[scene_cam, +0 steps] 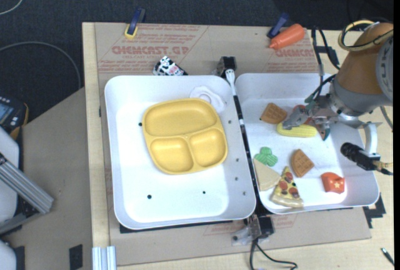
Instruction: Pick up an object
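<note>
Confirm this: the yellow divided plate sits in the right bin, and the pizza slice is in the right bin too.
Not quite. The camera view shows the yellow plate in the left bin. The pizza slice is indeed in the right bin.

A yellow divided tray (184,135) sat in the white left bin (125,187). In the white right bin (362,190) just below the fingers (307,119) lay a yellow corn cob (297,131); beside them was a tan cracker (273,114). Farther off were a green leafy piece (266,155), a brown waffle square (302,162), a red-dotted yellow pizza slice (287,189) and a red piece (333,182). The table (94,137) was pale brown with red lettering.
</note>
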Action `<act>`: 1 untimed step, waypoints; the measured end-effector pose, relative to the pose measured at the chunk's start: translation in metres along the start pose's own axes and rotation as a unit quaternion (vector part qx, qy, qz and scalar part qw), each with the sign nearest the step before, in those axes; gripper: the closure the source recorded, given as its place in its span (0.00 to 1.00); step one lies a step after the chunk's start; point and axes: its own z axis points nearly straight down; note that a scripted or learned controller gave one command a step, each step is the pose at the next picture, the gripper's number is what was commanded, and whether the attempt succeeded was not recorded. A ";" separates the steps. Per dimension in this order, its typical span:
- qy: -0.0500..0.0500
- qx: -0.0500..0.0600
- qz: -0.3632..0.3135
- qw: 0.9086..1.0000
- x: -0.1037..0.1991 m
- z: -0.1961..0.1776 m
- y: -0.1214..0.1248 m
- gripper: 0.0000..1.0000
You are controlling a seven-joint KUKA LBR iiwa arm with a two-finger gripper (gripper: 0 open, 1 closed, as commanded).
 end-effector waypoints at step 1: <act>-0.003 -0.007 0.000 1.000 -0.002 -0.016 0.004 1.00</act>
